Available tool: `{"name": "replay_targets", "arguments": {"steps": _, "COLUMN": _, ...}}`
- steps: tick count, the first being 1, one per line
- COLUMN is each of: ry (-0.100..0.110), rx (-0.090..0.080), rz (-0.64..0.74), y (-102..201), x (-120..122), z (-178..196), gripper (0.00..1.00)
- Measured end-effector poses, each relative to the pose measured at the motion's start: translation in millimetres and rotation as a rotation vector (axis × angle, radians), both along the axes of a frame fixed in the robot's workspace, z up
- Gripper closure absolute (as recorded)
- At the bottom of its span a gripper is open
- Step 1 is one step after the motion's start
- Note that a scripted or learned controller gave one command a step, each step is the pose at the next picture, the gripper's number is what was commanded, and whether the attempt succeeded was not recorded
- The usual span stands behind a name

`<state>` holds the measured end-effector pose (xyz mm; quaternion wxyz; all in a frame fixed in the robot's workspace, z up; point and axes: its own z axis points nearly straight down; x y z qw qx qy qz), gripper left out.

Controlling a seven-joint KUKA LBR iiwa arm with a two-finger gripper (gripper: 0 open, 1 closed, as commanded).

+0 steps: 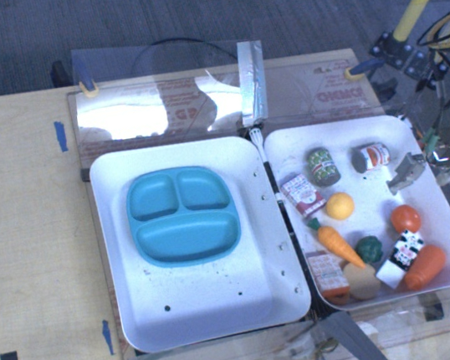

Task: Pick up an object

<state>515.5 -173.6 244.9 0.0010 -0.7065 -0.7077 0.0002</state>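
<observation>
Two shallow white bins sit side by side on the bench, their inner rims touching. Most of the left white bin (136,316) is taken up by a blue plastic three-compartment tray (183,214), with bare floor along the near edge and both sides. More crowded is the right white bin (434,192), where toy foods cluster toward the near wall: a long orange toy pepper (426,265) against the near-right corner, an orange plastic carrot (338,243), a red-and-white box (302,193) beside the centre rim, a green-labelled can (322,166), a white-and-red can (370,157) lying on its side, a red toy tomato (405,217), a yellow ball-shaped fruit (340,206), and a black-and-white block (406,249). Open floor remains along the far wall and in the middle. At the bin's right rim, the grey gripper (404,174) hangs with nothing visibly between its fingers; how far apart they stand cannot be made out.
</observation>
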Motion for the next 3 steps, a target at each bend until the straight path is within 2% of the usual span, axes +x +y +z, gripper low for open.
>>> {"name": "replay_targets", "arguments": {"steps": 1, "ry": 0.008, "rx": 0.001, "rz": -0.092, "y": -34, "x": 10, "z": -108, "gripper": 0.0}}
{"name": "replay_targets", "arguments": {"steps": 2, "ry": -0.006, "rx": -0.003, "rz": 0.017, "y": 28, "x": 23, "z": -158, "gripper": 0.0}}
{"name": "replay_targets", "arguments": {"steps": 3, "ry": -0.013, "rx": -0.004, "rz": 0.014, "y": 27, "x": 25, "z": -146, "gripper": 1.0}}
